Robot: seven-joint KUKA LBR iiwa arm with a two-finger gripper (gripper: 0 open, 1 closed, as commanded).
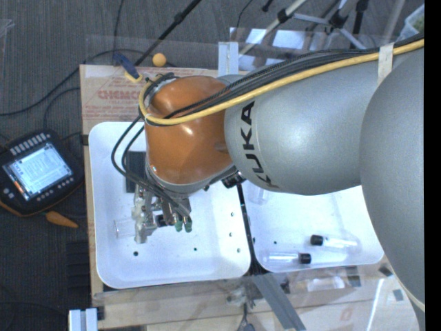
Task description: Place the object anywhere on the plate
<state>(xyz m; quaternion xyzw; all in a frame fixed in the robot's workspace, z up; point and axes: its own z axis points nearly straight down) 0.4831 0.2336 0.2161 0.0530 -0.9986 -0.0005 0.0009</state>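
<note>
My gripper [157, 221] hangs low over the left white bin [207, 257], near its middle, below the orange wrist band. A small clear thing [122, 227] lies on the bin floor just left of the gripper; whether they touch I cannot tell. Two clear tubes with black caps lie in the right bin [358, 254]: one tube [333, 241] further back and one tube [289, 258] near the front edge. The big grey arm hides the back of both bins. I make out no plate.
The ridge between the two bins [245, 233] runs just right of the gripper. A teach pendant [36, 171] lies on the floor left of the bench. A cardboard sheet [110, 95] sits behind the left bin.
</note>
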